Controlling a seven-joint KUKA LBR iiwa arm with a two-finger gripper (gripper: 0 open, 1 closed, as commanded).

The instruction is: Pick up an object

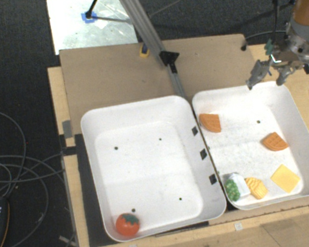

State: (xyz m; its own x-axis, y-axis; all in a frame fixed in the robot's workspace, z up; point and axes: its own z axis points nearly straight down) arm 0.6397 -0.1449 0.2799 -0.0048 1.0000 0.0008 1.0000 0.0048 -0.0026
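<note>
While the claw [268, 75] hangs spread and empty above the far edge of the right bin [296, 110], five pieces lie scattered below it on the counter [107, 75]: an orange wedge [211, 122] at the bin's far left, a second orange piece [274, 142] toward the right wall, and along the near side a yellow block [284, 178], a ridged yellow piece [256, 187] and a green-and-white item [233, 186]. A red tomato [127, 224] sits alone in the near left corner of the left bin [135, 108], well apart from the arm.
</note>
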